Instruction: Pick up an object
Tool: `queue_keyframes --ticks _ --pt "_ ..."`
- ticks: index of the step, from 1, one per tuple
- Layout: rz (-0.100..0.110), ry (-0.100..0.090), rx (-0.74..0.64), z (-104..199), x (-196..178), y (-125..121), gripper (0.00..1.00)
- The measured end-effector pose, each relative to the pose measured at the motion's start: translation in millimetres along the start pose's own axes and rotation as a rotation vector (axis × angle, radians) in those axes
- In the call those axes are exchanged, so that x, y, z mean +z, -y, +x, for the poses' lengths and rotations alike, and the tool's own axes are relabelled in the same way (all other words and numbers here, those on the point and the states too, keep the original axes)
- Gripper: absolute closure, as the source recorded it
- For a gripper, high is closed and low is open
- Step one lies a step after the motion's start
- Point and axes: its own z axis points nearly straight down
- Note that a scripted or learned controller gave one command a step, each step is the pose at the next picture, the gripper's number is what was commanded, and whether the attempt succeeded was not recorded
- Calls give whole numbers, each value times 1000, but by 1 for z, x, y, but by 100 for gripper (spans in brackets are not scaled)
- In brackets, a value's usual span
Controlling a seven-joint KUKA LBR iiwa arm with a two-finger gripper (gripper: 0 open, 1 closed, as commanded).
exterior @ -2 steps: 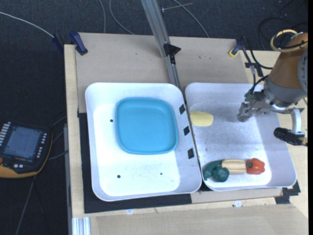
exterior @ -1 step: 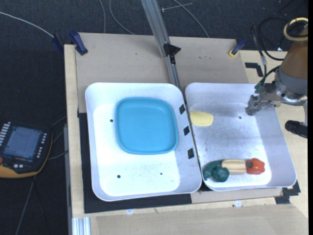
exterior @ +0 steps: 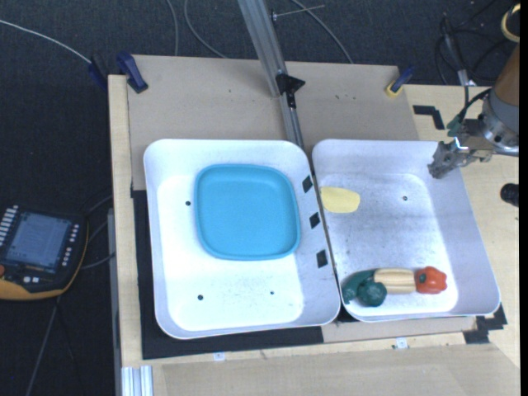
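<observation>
From above, we look down on a tan wooden table (exterior: pixel 206 97) carrying two shallow white plastic bins with rounded corners, set side by side. The left bin (exterior: pixel 169 295) holds a smooth turquoise plate (exterior: pixel 247 211), square with rounded corners, lying flat near its middle. The right bin (exterior: pixel 396 213), its floor speckled with fine dark scuffs, holds four small things. A pale yellow, flattish rounded piece (exterior: pixel 340 200) lies against its left edge, toward the far side. Along its near edge we see a row of three touching one another: a dark green rounded lump (exterior: pixel 365 290) at the left, a tan cylinder (exterior: pixel 394 280) in the middle, and a glossy red-orange, tomato-like ball (exterior: pixel 430 280) at the right.

The grey end effector (exterior: pixel 443 160) hangs over the far right corner of the right bin, well apart from all four objects; nothing sits between its fingers, and we cannot tell whether they are spread or pressed together.

A ribbed aluminium rail (exterior: pixel 264 35) slants across the far side of the table down to the gap between the bins. Blue clamps (exterior: pixel 132 73) grip the table's far left corner. On the dark carpet to the left rests a handheld pendant (exterior: pixel 37 250) with a screen, its writing too small for us to read.
</observation>
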Motion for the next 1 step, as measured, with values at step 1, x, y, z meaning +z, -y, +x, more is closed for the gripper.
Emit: queue_keyframes --ticks 1 --pt "-2 0 -1 4 -62 -5 100"
